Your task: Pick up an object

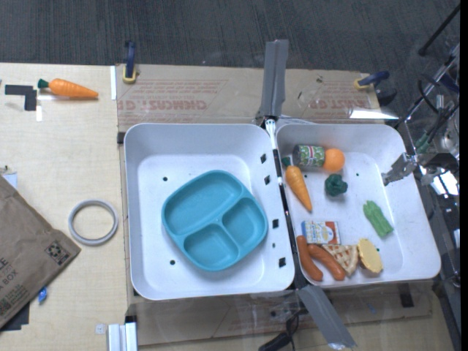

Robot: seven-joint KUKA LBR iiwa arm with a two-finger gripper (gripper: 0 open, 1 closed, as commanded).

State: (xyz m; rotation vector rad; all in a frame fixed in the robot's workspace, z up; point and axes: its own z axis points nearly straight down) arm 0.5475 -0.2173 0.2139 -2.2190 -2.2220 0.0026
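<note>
The right white bin (409, 269) holds several toy foods. An orange carrot (298, 187) lies by its left wall. A green can (310, 156) and an orange ball (334, 159) sit at the back. A dark green broccoli (336, 186) is near the middle, with a light green pickle (378, 218) to its right. At the front are a small carton (320, 232), two sausages (318, 260), a pizza slice (342, 257) and a yellow bread piece (370, 257). The left white bin (146, 167) holds a blue divided plate (214, 219).
On the bench to the left lie a second carrot (69, 88), a grey tape ring (93, 221) and a brown cardboard box (25, 254). Metal rig parts (431, 152) crowd the right bin's right edge. A grey divider post (274, 79) stands between the bins.
</note>
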